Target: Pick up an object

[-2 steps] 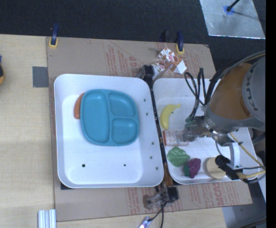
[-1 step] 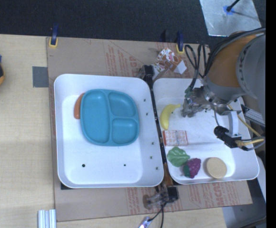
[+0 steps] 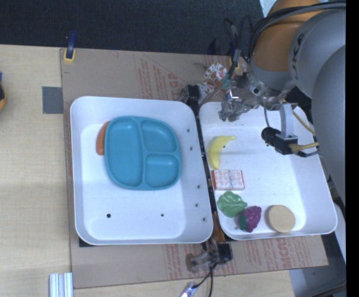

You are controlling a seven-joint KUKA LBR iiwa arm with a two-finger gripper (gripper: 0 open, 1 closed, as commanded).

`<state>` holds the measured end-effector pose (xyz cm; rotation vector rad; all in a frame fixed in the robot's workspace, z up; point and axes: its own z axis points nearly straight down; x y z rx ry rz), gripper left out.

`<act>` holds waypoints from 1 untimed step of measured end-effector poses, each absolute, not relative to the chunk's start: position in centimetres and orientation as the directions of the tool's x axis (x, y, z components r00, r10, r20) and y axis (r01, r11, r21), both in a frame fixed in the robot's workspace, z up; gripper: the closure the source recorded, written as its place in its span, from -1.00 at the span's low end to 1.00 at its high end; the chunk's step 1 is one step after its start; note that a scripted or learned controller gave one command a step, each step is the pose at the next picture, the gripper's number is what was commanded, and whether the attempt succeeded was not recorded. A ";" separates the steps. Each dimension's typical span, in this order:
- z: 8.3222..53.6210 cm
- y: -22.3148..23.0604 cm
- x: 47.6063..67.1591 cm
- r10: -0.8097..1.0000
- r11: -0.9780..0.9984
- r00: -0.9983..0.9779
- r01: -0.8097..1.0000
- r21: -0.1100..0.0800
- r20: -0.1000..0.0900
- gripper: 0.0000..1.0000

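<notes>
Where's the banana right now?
In the camera view, the banana lies in the right bin, near its left wall and toward the far end, just above the small patterned packet and below the end effector.

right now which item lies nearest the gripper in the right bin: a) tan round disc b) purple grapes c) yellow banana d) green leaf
c, the yellow banana lies just below the gripper at the bin's far end, while the grapes, disc and leaf sit along the near edge.
</notes>
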<state>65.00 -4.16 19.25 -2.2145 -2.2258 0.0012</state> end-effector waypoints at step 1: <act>19.2 0.4 57.7 1.000 0.006 -0.006 1.000 -0.005 0.000 1.00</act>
